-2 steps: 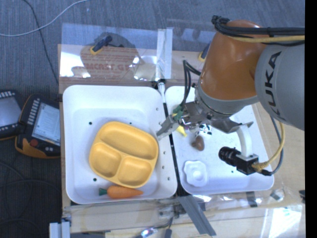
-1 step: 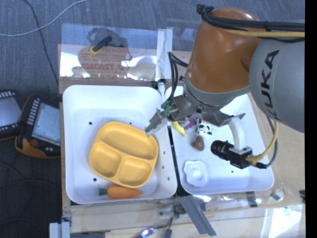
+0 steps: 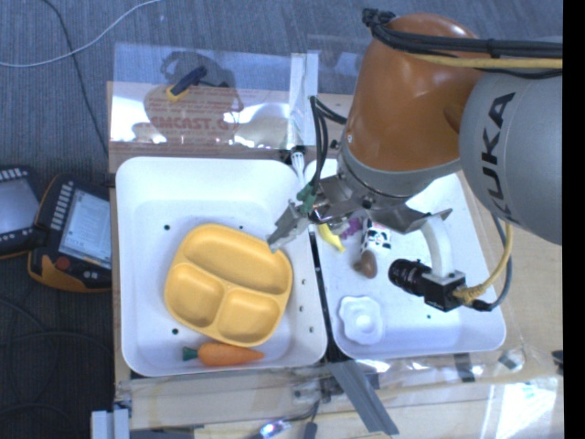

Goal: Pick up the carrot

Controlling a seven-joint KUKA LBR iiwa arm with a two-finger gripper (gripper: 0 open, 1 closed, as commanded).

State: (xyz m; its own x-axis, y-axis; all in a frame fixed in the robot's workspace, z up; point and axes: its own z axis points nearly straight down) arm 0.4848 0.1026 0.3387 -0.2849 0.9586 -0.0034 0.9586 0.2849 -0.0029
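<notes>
The carrot (image 3: pixel 228 355), orange with a green stub at its left end, lies flat along the front wall of the left bin (image 3: pixel 137 208), just below the yellow divided plate (image 3: pixel 228 286). My gripper (image 3: pixel 292 224) hangs over the divider between the two bins, near the plate's upper right rim and well above and right of the carrot. Nothing is visibly in it. The arm's big orange and grey body hides much of the right bin's back half.
The right bin (image 3: pixel 475 337) holds a small yellow piece (image 3: pixel 331 238), a white and black toy (image 3: pixel 376 240), a brown lump (image 3: pixel 366 264) and a white cup-like piece (image 3: pixel 360 319). A black camera module (image 3: pixel 422 282) juts from the arm. A handheld pendant (image 3: pixel 73 231) lies left of the bench.
</notes>
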